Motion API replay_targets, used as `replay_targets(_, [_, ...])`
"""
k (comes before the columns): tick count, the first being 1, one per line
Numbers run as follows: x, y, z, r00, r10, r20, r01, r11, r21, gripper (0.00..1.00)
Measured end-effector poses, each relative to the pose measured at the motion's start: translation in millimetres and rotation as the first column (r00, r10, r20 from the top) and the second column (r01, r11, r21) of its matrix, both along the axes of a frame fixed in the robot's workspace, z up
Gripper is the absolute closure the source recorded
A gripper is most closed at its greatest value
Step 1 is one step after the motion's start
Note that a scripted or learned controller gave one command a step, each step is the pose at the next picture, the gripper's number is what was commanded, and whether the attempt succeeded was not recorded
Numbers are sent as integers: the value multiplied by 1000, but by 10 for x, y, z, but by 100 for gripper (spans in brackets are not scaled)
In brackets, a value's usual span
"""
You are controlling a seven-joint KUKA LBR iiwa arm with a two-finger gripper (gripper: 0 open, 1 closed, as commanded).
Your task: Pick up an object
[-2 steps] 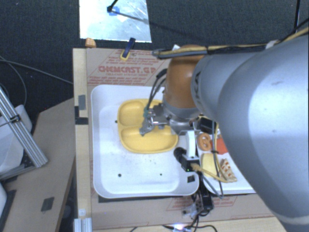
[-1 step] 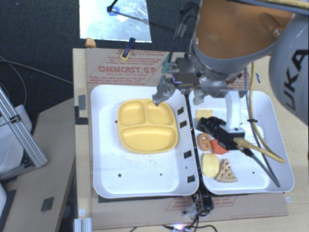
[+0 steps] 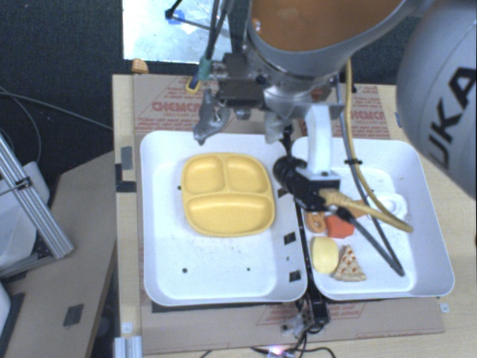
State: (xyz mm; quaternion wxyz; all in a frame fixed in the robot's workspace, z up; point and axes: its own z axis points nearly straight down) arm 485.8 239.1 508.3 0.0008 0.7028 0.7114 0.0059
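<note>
Two shallow white bins sit side by side on a cardboard-covered bench, seen from above at a slant. One yellow divided plate (image 3: 227,195) with three compartments lies flat in the left bin (image 3: 168,274), toward its far half.

Several small items crowd the near left part of the right bin (image 3: 428,252): one pale yellow rounded piece (image 3: 325,254), one toy pizza slice (image 3: 348,265) touching its right side, one red-orange piece (image 3: 340,226) just beyond them, and one small orange ring-like piece (image 3: 316,222) beside it. One white object (image 3: 390,201) lies farther right. One tan strip (image 3: 369,209) and thin dark cables cross over these things, so their outlines are partly covered and their exact kind is hard to make out.

One grey robot arm (image 3: 440,80) with an orange band enters from the right and far side; its upper parts are cut off by the top and right edges. Its wrist hangs over the far rim between the bins. The gripper (image 3: 205,130) points down at the far edge of the left bin, just beyond the plate. It is small, dark and seen from above, so I cannot tell how far apart its fingers stand, nor whether it touches the bin. Nothing is visible between them.
</note>
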Motion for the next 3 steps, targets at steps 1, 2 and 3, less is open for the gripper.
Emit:
replay_targets(1, [4,-220,-798,1000,-13,-14,13,1000,-10,0])
replay_targets(2, [13,-205,-644,1000,-5,-5,5,1000,-6,100])
replay_targets(3, [13,-620,-777,1000,-15,-8,15,1000,-7,100])
